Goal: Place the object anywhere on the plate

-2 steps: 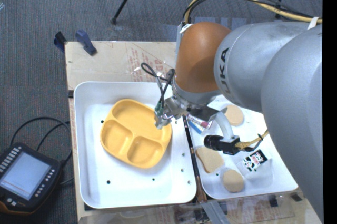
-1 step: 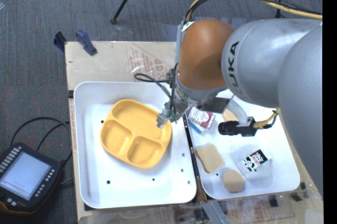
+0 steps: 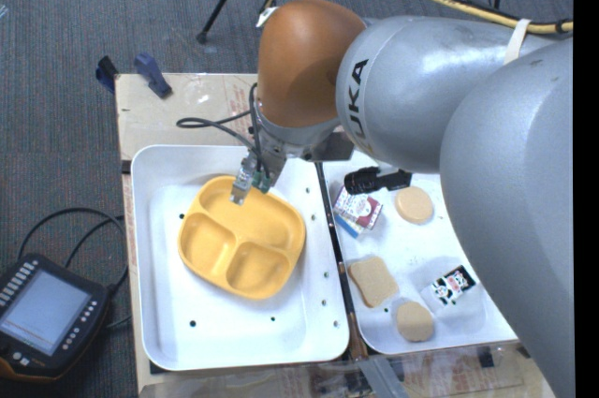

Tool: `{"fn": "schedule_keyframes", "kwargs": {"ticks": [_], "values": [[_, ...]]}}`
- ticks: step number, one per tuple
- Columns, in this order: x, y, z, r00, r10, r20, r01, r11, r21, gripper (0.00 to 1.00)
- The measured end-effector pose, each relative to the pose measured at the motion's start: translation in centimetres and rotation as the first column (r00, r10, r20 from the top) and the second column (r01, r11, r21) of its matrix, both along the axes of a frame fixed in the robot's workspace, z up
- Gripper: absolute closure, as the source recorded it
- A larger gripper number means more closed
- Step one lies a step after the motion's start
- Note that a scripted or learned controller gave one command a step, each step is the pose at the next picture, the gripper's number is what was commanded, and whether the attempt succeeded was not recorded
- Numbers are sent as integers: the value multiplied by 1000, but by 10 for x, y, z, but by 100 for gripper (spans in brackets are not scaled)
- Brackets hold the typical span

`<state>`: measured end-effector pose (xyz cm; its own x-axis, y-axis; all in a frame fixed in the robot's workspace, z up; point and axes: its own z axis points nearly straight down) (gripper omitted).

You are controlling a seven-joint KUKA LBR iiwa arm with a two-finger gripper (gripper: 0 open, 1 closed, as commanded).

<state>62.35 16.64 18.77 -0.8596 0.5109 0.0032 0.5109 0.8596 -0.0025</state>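
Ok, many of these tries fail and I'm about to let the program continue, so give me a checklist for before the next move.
1. Gripper over the yellow plate: ok, at its upper-left rim.
2. Object between the fingers: cannot tell.
3. Plate inside the left bin: ok.
4. Plate compartments free to receive: ok, nothing lies in them.
5. Objects available in the right bin: ok, a small carton, a round cookie, a toast slice.
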Motion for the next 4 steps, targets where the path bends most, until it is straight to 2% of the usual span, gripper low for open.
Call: {"fn": "schedule_keyframes", "kwargs": {"ticks": [1,2,3,4], "values": [[-25,-39,-38,984,179,-2,-179,984,1,100],[-32,16,-73,762,647,0,-647,762,5,100],[-81,-26,-77,658,752,38,-752,659,-6,100],[-80,-25,-77,659,751,43,-752,660,-8,0]]}}
